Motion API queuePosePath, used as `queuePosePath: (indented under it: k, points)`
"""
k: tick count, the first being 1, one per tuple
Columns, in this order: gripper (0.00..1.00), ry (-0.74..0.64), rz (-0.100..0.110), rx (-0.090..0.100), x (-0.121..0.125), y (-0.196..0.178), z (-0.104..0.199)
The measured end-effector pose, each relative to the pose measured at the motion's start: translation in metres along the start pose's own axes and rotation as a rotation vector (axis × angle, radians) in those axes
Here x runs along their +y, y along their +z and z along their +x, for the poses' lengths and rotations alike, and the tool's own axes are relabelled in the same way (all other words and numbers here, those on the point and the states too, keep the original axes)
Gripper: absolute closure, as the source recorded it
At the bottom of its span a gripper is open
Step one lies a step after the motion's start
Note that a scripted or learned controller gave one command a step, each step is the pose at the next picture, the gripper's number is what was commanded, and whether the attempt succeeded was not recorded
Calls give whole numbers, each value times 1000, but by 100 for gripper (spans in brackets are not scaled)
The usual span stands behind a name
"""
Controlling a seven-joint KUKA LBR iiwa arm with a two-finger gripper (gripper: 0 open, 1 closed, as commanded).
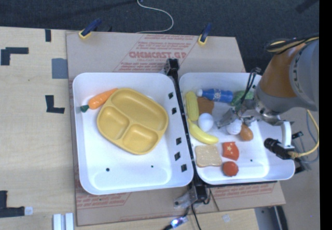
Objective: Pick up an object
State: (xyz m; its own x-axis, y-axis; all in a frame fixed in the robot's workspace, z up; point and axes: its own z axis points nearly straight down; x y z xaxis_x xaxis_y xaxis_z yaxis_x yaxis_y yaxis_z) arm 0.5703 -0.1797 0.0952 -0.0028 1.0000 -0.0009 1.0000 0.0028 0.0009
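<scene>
1. The grey arm's gripper (232, 117) hangs low inside the right bin (259, 174), its metal fingers (226, 118) angled toward the bin's middle; whether they are spread or pressed together cannot be told from this slant, and nothing shows between them.
2. A white egg (206, 120) lies just beside the fingertips, on the side away from the arm, and looks the nearest candidate for a pick.
3. A second white egg (235, 128) and a brown egg (246, 132) sit just under and behind the fingers, toward the wrist.
4. A banana (202, 134) curves past the fingertips, its long axis running diagonally away from them, with a corn cob (191, 105) beyond the first egg.
5. A blue bottle (217, 94) lies beside the fingers toward the bin's far wall.
6. Toast (208, 156), a red pepper piece (230, 150) and a tomato (230, 168) lie on the opposite side, near the bin's front rim.
7. The yellow divided plate (132, 120) and carrot (100, 99) lie well apart in the left bin (124, 180).
</scene>
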Motion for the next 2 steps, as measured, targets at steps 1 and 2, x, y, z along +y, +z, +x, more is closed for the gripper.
queuePosePath:
  k: [1, 2]
  points:
    - [100, 2, 0, 1, -7, -46, 0]
    - [100, 3, -3, 0, -11, -100, -9]
